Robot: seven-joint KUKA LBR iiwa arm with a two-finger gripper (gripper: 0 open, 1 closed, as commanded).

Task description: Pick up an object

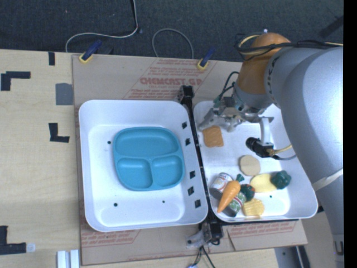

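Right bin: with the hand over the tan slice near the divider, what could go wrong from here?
1. The tan slice lies flat close to the bin's left wall, so the hand may scrape that wall or slide off the slice.
2. The carrot, can and other food are packed together at the front; a try there could nudge neighbours instead of lifting one.

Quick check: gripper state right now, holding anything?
Gripper: cannot be told; it sits low in the right bin, just above the tan bread slice.
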